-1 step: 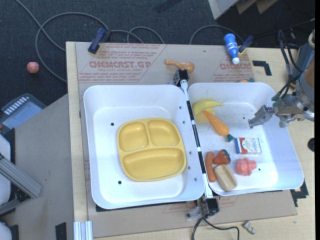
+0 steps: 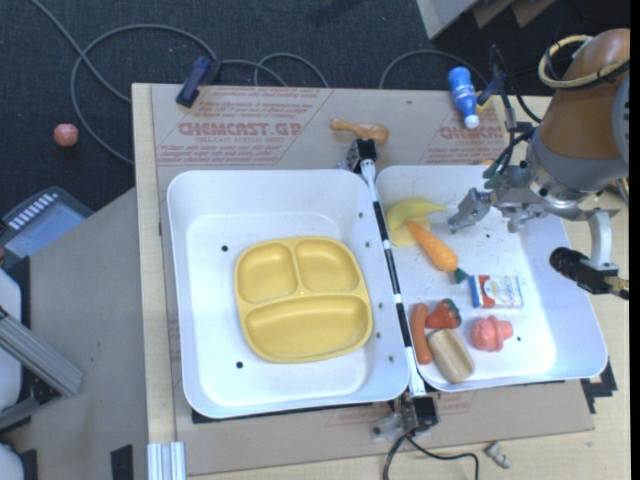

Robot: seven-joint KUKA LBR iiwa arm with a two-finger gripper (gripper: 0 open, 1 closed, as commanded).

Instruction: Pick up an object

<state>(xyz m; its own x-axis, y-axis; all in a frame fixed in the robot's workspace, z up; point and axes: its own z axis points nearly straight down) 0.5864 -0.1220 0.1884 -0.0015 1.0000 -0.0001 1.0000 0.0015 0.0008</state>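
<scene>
While the arm (image 2: 585, 98) reaches in from the right, its gripper (image 2: 493, 210) hovers over the back part of the right bin (image 2: 575, 353) with the two fingers apart and nothing between them. Just left of the gripper lie a banana (image 2: 412, 214) and a carrot (image 2: 433, 247). Nearer the front are a small carton (image 2: 498, 291), a pink toy (image 2: 490, 333), a hot dog (image 2: 449, 354) and a strawberry (image 2: 443, 315). A yellow divided plate (image 2: 301, 297) sits in the left bin (image 2: 190, 268).
</scene>
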